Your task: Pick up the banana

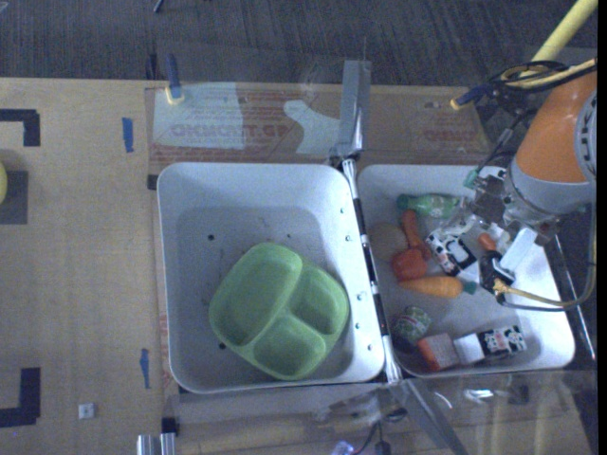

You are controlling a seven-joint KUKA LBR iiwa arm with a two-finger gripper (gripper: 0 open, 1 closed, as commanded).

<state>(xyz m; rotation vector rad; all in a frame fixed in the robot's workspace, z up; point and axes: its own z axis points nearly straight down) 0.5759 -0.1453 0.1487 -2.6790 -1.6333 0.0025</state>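
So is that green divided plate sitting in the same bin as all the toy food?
No, the green plate lies alone in the left bin, while the toy food sits in the right bin.

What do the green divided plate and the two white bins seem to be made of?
The green divided plate looks like moulded plastic with a matte finish: uniform colour, soft rounded compartment edges, no sharp glare. The two white bins, left bin and right bin, also look like plastic, smooth and slightly glossy, with thin rounded rims; thin painted metal cannot be ruled out.
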